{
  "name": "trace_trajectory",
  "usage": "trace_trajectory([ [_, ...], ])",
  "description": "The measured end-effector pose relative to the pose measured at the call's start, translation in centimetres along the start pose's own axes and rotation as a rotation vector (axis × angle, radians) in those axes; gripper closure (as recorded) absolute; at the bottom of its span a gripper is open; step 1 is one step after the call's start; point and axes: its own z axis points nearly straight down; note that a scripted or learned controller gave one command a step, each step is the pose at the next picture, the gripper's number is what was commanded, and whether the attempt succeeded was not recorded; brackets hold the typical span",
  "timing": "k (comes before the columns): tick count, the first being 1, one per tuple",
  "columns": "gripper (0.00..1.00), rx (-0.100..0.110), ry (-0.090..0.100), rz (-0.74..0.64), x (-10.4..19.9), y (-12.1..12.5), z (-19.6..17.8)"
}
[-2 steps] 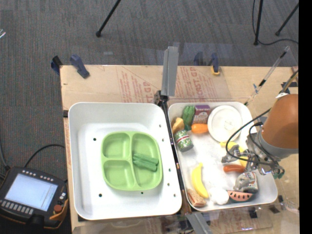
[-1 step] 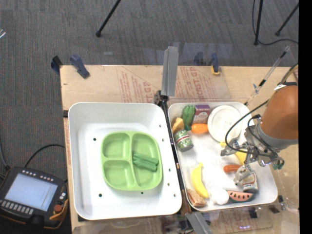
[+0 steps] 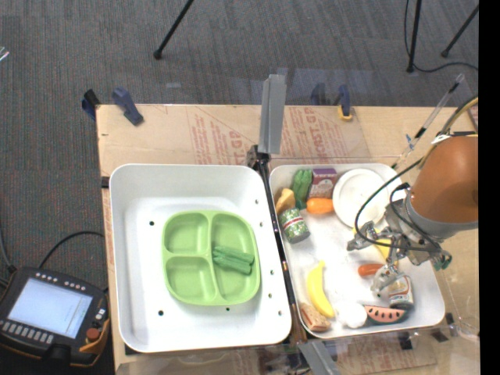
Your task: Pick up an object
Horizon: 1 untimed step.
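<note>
**Arm low over the right bin's near right corner, grip unclear**

From my remote seat I see the arm (image 3: 445, 186) reaching in from the right, its orange band above the wrist, with the gripper (image 3: 388, 276) down inside the right bin (image 3: 355, 260). It sits near the bin's right wall, toward the near right corner. I cannot tell how the end effector stands; cables and the wrist body cover too much of it.

Just below the gripper lies a small carton with a red and white label (image 3: 399, 293), close enough that I cannot say whether they touch. A red piece (image 3: 370, 270) lies just to the gripper's left. Along the near edge I see a watermelon slice (image 3: 387, 315), a white egg-like ball (image 3: 352, 315) and a slice of bread (image 3: 315, 316) in the near left corner. A banana (image 3: 318, 287) lies lengthwise near the left wall.

Toward the far edge of that bin there is a white plate (image 3: 358, 196), an orange carrot-like piece (image 3: 319, 205) just left of it, a purple and white box (image 3: 324, 181), a green vegetable (image 3: 301, 184), and a green labelled can (image 3: 294, 224) tilted by the left wall.

The left bin (image 3: 133, 209) carries a green divided tray (image 3: 187, 268) in its middle, with a dark green bean pod (image 3: 233, 259) lying across the tray's right compartments.

Both bins rest on the bench (image 3: 180, 135).
</note>
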Motion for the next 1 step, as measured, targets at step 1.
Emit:
trace_trajectory([
  [1,0.00,0.001,-0.003,0.025,-0.54,-0.60,-0.07],
])
